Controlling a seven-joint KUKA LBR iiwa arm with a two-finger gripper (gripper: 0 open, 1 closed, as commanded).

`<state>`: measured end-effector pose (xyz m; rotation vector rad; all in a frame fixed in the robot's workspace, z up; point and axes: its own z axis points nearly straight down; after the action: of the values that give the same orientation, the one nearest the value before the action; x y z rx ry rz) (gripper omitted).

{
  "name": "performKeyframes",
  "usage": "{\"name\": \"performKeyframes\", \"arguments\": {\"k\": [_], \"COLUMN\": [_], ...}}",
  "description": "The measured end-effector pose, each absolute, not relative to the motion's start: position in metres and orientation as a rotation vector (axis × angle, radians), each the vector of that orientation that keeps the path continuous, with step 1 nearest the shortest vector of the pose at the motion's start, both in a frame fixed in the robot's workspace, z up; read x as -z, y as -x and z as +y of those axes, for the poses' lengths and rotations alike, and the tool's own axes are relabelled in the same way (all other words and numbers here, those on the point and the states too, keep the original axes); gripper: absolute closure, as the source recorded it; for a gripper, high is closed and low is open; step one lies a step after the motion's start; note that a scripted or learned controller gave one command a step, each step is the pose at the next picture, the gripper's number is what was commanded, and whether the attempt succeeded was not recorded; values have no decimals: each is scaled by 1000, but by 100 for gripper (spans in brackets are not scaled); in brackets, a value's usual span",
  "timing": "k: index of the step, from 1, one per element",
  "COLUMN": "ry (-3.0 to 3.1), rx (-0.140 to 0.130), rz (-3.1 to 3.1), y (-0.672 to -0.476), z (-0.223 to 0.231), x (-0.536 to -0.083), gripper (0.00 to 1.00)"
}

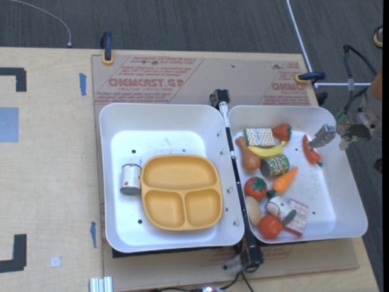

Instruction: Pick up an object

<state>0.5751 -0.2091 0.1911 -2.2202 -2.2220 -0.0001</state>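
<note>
Camera view, slanted from above: left bin (115, 123) holds a glossy yellow three-compartment tray (180, 190) with a small cylindrical can (130, 179) at its 9 o'clock. Right bin (346, 193) holds smooth plastic toy foods (270, 169), clustered leftward. Gripper (322, 137), at the bin's 2 o'clock, hangs beside a red pepper (310, 150); whether it grips anything cannot be told.
</note>
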Motion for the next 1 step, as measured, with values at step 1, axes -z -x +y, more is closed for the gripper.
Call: {"name": "performKeyframes", "arguments": {"k": [1], "ry": [2224], "rx": [2], "rz": [-2224], "y": [-562], "z": [-180], "x": [-106], "gripper": [0]}}
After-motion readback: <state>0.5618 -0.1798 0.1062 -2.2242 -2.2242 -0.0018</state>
